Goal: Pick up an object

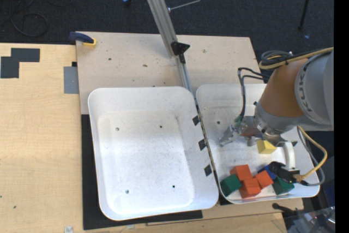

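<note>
**Ana:** White plastic is what I'm looking at first, two shallow bins sitting side by side on the bench. I'm taking the right bin (218, 96) as my landmark. What is lying in it?

**Ben:** Blocks are crowding its near end. An orange block (246, 179) is sitting in the middle of the pile, with a green block (230, 185) touching it on the side toward the left bin (143, 96). A blue block (269, 174) is peeking out on the orange one's other side, and a dark green piece (283, 187) is leaning against the bin's near outer corner.

**Ana:** And the yellow block (266, 145)?

**Ben:** It is lying a little farther up the right bin than the pile, just under the wrist of the arm (297, 90).

**Ana:** Where is the gripper (232, 135) hanging?

**Ben:** It is hovering over the middle of the right bin, beside the yellow block and apart from the pile, pointing toward the wall shared with the left bin.

**Ana:** Is it grasping anything?

**Ben:** Its fingers are looking spread, with nothing showing between them, so I'm calling it released.

**Ana:** Beyond the right bin?

**Ben:** An aluminium rail (161, 11) is slanting away from its far inner corner.
</note>
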Controlling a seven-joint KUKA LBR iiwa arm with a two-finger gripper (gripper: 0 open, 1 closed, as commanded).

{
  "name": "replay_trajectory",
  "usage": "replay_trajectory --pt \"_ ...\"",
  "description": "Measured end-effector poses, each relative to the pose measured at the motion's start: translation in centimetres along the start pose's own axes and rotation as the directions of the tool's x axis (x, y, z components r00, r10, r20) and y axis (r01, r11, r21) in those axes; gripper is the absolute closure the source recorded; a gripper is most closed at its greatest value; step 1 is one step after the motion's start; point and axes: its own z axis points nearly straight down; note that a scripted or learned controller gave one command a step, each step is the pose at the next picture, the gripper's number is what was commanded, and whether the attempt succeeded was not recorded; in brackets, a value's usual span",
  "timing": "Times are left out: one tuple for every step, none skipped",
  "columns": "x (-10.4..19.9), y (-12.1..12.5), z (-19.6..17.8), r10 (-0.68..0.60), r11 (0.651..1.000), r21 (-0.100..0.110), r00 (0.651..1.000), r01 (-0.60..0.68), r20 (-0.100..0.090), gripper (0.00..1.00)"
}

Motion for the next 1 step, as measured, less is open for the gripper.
replay_trajectory --pt "-0.26 -0.04 -1.18 0.010 1.000 -0.001 1.000 -0.010 0.000 1.00"
